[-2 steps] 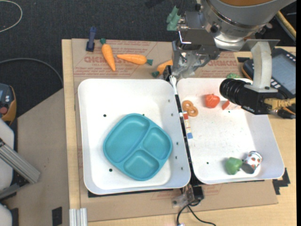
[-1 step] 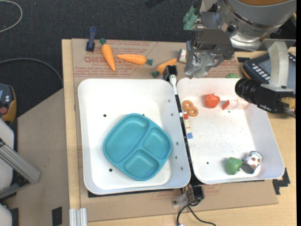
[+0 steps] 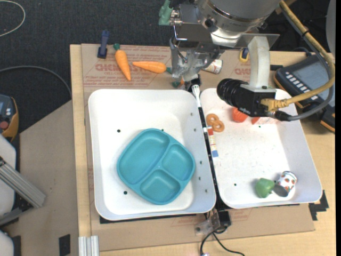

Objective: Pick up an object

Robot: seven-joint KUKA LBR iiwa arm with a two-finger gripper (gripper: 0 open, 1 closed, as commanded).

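My gripper (image 3: 186, 71) hangs over the back edge of the bench, just behind the seam between the two white bins. In the left bin (image 3: 101, 143) lies a teal divided plate (image 3: 155, 165). The right bin (image 3: 298, 143) holds an orange pretzel-shaped toy (image 3: 214, 122) near its back left, and a red piece (image 3: 240, 116) partly hidden under a black device. A green toy (image 3: 264, 188) and a white, black and orange toy (image 3: 286, 183) lie at its front right. Two orange carrots (image 3: 123, 64) (image 3: 149, 66) lie on the cardboard behind the left bin, left of the gripper.
A black cylindrical device (image 3: 242, 96) on a white bracket juts over the right bin's back edge. A blue clip (image 3: 103, 44) lies beside the carrots. A handheld pendant (image 3: 301, 76) with cables sits at the back right. A strip of red and blue marks (image 3: 211, 143) runs along the bins' seam.
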